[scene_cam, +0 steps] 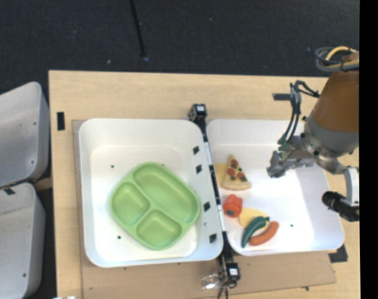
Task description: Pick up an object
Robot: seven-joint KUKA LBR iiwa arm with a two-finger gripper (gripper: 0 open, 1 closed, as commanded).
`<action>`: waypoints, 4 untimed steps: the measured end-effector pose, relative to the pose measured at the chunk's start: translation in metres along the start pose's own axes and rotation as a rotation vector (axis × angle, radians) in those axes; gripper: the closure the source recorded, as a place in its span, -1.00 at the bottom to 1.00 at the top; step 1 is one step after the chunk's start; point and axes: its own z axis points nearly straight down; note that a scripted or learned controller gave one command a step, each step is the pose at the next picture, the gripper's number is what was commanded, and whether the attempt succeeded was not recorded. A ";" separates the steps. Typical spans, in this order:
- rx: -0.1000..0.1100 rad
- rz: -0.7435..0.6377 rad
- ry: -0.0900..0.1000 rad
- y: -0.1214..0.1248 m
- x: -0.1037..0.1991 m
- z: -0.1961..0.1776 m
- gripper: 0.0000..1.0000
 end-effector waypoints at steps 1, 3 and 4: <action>-0.002 0.000 0.000 0.013 0.042 0.003 1.00; -0.001 -0.002 0.002 0.042 0.160 -0.009 1.00; 0.002 0.000 0.000 0.041 0.211 0.001 1.00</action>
